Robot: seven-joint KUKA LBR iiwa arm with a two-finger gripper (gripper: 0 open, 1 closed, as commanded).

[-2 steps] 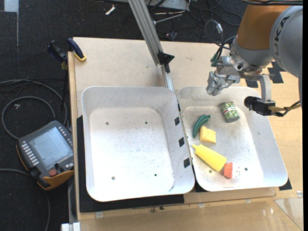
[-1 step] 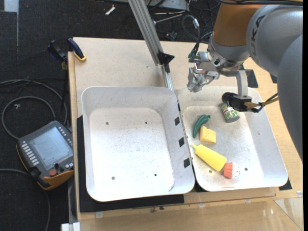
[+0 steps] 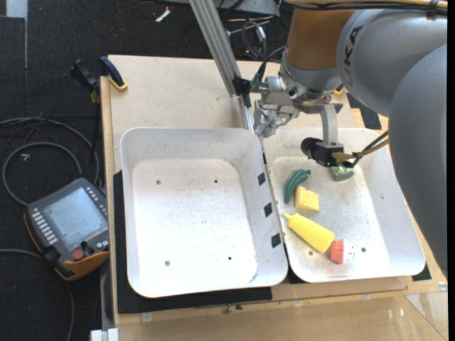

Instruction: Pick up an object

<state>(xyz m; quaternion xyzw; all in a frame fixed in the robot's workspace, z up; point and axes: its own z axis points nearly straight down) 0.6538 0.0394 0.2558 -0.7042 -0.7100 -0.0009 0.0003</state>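
The grey KUKA arm point(image 3: 398, 55), with its orange band point(image 3: 320, 20) above the wrist, is reaching in from the right and hanging over the far edge of the right bin point(image 3: 398, 254). Part of the maker's lettering is showing on the grey casing near the band, though only a "K" and part of the next letter can be read. The gripper point(image 3: 269, 123) is hovering just above the seam where the two bins meet, at their far end; how far it is parted cannot be told from this angle, and nothing is showing in its grasp.

Inside the right bin, a green pepper-shaped piece point(image 3: 296, 183) is lying just beside a yellow wedge point(image 3: 307, 200). Nearer the front, a long yellow object point(image 3: 311, 232) is lying at a slant, its end touching a small red-and-white piece point(image 3: 342, 251). A small grey-green item point(image 3: 343, 171) is resting near the bin's far side, under a black fitting.

The left bin point(image 3: 142, 155) is sitting beside it on the tabletop point(image 3: 170, 91). A teach pendant point(image 3: 67, 222) is lying on the floor to the left, its screen too blurred to read.
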